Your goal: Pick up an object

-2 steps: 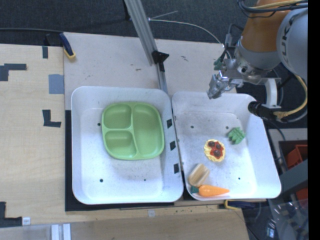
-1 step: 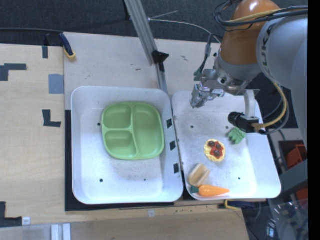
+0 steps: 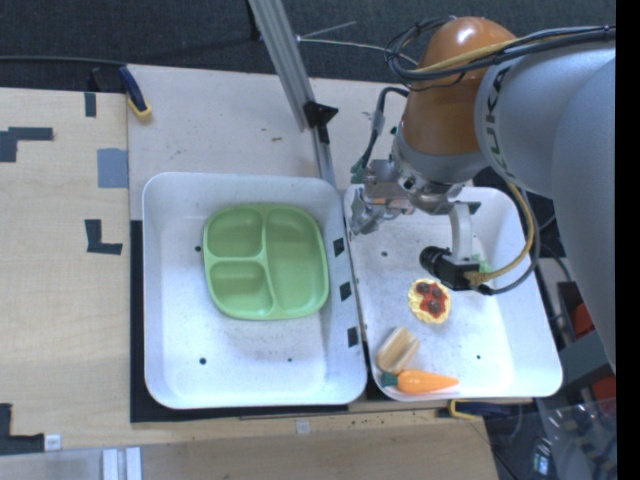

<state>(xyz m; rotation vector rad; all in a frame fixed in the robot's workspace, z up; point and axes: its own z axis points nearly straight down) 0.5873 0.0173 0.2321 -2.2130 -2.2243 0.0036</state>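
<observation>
Claw low over right bin's far-left corner, finger state unclear, arm bent steeply down.

Pale wooden bench with grey tape marks, dark floor.

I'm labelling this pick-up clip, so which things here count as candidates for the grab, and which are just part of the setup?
Candidates for the grab, all in the right bin:
- small tart
- bread roll
- carrot
- the hand hangs over that bin's far left corner

Just lying about:
- green divided plate in the left bin
- yellow-and-blue clamp on the bench
</observation>
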